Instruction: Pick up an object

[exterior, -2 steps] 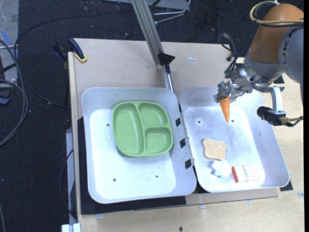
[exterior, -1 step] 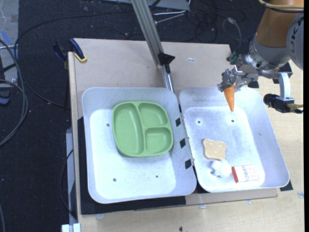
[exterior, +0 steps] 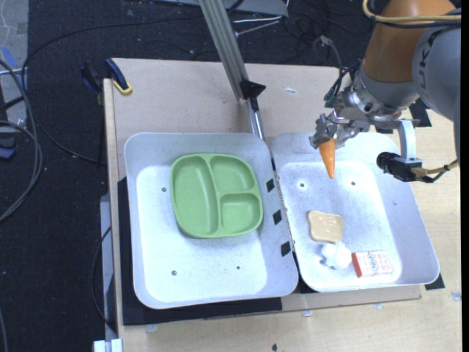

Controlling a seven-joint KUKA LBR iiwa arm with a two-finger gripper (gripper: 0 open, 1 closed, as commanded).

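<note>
My gripper (exterior: 327,139) hangs over the far edge of the right bin (exterior: 410,218), shut on an orange carrot (exterior: 328,158) that points down from its fingers, clear of the bin floor. Lower in the same bin lie a tan slice of toast (exterior: 325,226), a small white crumpled object (exterior: 335,255) and a red and white packet (exterior: 374,263). A green divided plate (exterior: 216,195) sits in the left bin (exterior: 154,270).
A slanted metal pole (exterior: 227,42) rises behind the bins, ending near the gap between them. Black clips (exterior: 277,207) line the seam between the two bins. A blue and yellow tool (exterior: 117,78) lies at the bench's far left corner.
</note>
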